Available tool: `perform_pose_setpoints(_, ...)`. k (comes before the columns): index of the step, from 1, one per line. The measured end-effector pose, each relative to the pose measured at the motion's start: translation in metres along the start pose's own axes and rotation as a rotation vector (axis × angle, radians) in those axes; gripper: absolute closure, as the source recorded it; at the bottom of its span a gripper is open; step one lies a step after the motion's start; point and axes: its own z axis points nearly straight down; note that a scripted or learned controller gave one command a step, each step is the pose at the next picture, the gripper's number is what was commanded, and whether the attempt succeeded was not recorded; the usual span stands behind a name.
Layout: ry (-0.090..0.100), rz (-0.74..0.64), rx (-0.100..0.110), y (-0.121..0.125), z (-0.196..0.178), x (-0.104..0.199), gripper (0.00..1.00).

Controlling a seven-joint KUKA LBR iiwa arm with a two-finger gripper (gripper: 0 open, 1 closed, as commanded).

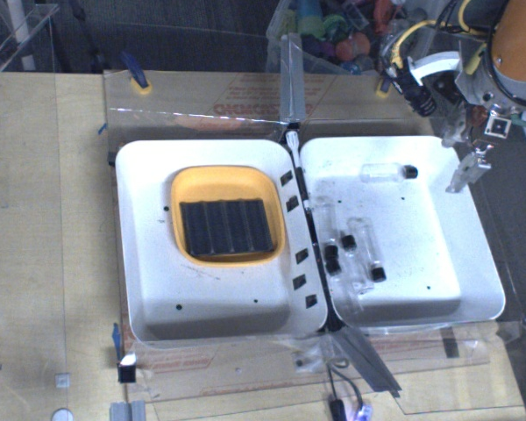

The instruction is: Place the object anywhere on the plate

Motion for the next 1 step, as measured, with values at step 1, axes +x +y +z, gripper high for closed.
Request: perform_pose_setpoints(1, 0.003, -0.019, 0.000, 0.0548, -0.0421, 0.0273, 0.00)
